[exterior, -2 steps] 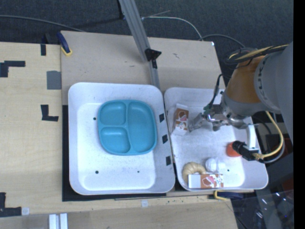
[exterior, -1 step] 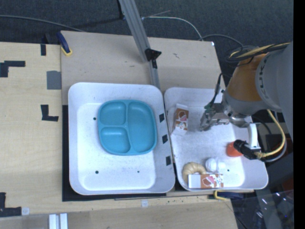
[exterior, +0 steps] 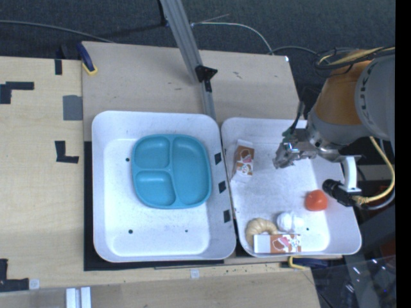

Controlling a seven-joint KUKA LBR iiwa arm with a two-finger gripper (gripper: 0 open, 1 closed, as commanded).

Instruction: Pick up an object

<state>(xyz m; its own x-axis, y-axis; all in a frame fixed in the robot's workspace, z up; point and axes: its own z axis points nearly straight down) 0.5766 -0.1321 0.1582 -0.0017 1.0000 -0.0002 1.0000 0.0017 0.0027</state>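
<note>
My gripper hangs over the upper middle of the right bin, reaching in from the right. Nothing shows between its tips. A small brown and white packet lies to its left near the bin's left wall. A red tomato-like ball sits lower right of the gripper. Along the bin's front lie a croissant, a white round object and a flat red and white box.
The left bin holds a turquoise divided plate. A grey metal pole slants down from the top to the bins' shared edge. Cables run at the arm's right side.
</note>
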